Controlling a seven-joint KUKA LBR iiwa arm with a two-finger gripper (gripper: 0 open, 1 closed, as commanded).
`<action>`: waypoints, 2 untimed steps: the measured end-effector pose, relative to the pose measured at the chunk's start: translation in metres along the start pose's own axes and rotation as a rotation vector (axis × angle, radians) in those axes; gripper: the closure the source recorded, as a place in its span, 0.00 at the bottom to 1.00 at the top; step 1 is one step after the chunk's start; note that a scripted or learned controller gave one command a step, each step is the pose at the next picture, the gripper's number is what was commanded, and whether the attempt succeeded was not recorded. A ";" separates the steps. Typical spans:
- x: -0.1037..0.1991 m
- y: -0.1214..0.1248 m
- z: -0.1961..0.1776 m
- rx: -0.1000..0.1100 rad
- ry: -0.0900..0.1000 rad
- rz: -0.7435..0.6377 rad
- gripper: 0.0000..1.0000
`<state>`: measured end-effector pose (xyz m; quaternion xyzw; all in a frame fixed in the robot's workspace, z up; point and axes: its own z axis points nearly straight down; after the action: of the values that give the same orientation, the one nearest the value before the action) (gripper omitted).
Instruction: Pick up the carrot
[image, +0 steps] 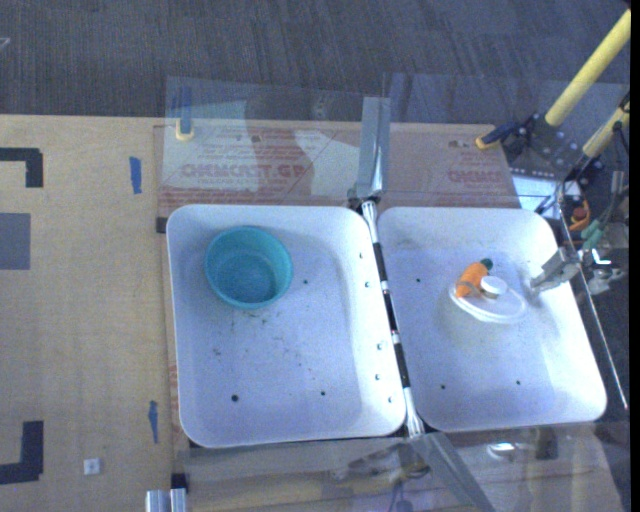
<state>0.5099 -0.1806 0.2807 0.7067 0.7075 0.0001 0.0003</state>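
While the small orange carrot (470, 279) lies near the right bin's (560, 400) far edge, touching a white disc (489, 296), gripper (548, 277) sits just beside; jaw state: can't tell. Approach from above, w/ jaws straddling carrot, clear of disc.

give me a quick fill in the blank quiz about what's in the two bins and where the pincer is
1. The carrot lies in the ____ bin as the camera sees it.
2. The teal bowl sits in the ____ bin.
3. The carrot rests on a small ____ plate.
4. The pincer is at the ____ edge of the right bin.

Missing words: right; left; white; right
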 end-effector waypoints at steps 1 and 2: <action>0.025 0.053 0.070 0.001 0.001 0.075 0.00; 0.045 0.097 0.182 -0.011 -0.003 -0.152 0.00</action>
<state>0.6066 -0.1358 0.0990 0.6508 0.7593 0.0029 0.0056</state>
